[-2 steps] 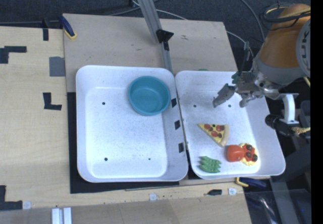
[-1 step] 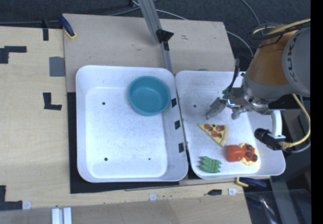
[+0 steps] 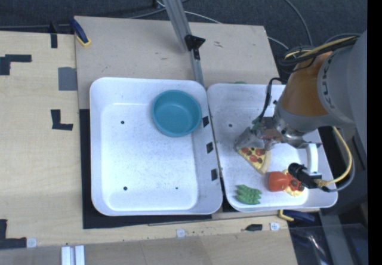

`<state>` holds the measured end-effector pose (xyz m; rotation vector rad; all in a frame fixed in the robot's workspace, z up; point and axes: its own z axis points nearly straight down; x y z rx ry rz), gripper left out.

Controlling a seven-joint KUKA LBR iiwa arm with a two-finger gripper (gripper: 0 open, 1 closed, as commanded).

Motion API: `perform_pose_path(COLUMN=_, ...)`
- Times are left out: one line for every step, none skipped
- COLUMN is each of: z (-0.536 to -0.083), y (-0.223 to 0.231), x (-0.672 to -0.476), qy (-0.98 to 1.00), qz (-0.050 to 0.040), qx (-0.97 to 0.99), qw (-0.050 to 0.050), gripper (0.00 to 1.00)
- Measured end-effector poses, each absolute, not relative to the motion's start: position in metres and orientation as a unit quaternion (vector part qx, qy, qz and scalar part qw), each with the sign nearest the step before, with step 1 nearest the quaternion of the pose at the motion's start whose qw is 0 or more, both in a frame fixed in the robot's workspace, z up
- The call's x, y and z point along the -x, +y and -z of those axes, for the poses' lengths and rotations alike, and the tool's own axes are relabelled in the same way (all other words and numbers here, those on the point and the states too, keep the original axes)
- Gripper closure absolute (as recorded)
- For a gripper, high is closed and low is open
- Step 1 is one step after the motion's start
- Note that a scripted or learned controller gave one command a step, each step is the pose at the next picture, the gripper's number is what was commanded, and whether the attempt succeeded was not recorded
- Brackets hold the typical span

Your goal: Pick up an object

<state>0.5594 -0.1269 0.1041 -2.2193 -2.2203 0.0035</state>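
- The fingers [image 3: 249, 140] are low in the right bin [image 3: 230, 108], reaching in from 3 o'clock; I cannot tell whether they are released or clenched, because the dark metal tips blur together.
- Their tips sit right at the upper edge of a pizza-slice toy [image 3: 256, 157], which lies flat on the bin floor; nothing can be seen between them.
- A red and yellow toy [image 3: 282, 182] lies at about 4 o'clock of the pizza slice, near the bin's lower right corner.
- A green toy [image 3: 248, 194] lies at 6 o'clock of the pizza slice, near the bin's lower edge.
- The left bin [image 3: 119, 156] holds a blue bowl [image 3: 176, 113], upright at its 1 o'clock corner.
- Both bins rest side by side on the desk [image 3: 131, 37].
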Motion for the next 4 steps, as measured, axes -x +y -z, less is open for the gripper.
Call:
perform_pose_path(z=-0.116, y=-0.127, x=-0.560, qy=-0.707, qz=-0.0002, qx=0.707, qw=0.000, gripper=1.00)
perform_pose_path(z=-0.174, y=-0.131, x=-0.567, qy=-0.707, qz=0.0008, qx=0.707, qw=-0.001, gripper=1.00)
perform_pose_path(z=-0.233, y=-0.136, x=-0.562, qy=-0.707, qz=0.0012, qx=0.707, qw=-0.002, gripper=1.00)
perform_pose_path(z=-0.248, y=-0.135, x=-0.563, qy=-0.707, qz=0.0003, qx=0.707, qw=0.000, gripper=1.00)
